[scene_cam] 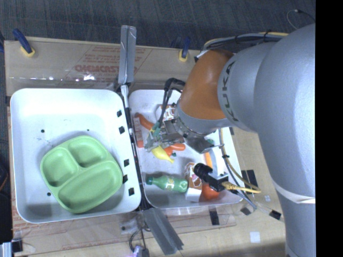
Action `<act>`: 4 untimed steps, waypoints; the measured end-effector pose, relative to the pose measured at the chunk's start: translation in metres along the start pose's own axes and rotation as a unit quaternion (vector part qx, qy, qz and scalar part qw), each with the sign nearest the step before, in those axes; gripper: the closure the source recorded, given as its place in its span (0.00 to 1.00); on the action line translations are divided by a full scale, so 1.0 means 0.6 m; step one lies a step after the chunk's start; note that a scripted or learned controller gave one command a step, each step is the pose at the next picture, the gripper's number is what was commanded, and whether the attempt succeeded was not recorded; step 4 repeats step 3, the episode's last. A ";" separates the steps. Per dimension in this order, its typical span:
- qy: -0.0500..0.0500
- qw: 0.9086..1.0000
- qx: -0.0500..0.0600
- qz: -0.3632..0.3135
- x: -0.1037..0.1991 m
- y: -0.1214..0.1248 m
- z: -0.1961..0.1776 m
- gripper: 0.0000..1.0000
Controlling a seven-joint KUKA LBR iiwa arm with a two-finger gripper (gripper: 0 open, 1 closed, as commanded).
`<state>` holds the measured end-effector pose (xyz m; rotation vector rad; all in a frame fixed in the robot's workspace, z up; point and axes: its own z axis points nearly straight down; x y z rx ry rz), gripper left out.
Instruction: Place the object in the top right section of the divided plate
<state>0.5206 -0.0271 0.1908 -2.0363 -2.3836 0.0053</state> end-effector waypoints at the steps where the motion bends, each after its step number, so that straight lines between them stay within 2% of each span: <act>1: -0.002 0.979 -0.003 -0.203 0.109 0.045 -0.049 1.00; 2: -0.002 0.972 -0.002 -0.234 0.181 0.057 -0.131 1.00; 3: -0.002 0.972 -0.002 -0.234 0.181 0.057 -0.131 0.00; 4: -0.002 0.972 -0.002 -0.234 0.181 0.057 -0.131 0.00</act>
